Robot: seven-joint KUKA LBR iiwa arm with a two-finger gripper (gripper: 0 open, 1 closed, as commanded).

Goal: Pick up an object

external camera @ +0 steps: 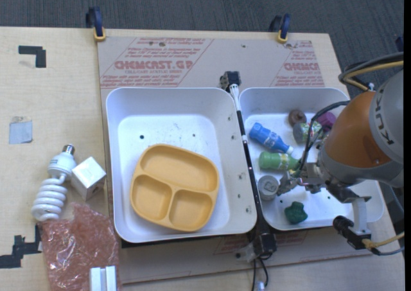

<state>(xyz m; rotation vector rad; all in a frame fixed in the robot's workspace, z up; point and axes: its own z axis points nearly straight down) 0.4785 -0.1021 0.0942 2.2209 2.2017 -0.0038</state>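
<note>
The right bin holds several small objects: a blue bottle, a green bottle lying on its side, a grey round cap, a dark green lump, a brown disc, a small patterned can and a purple piece. My gripper hangs low over the middle of this bin, just right of the grey cap and below the green bottle. The orange wrist band hides the bin's right part. I see nothing lifted clear of the bin floor.
A yellow divided plate lies in the left bin. On the bench to the left are a spiral light bulb, a white cube and a crumpled pink bag. Cables loop at the right.
</note>
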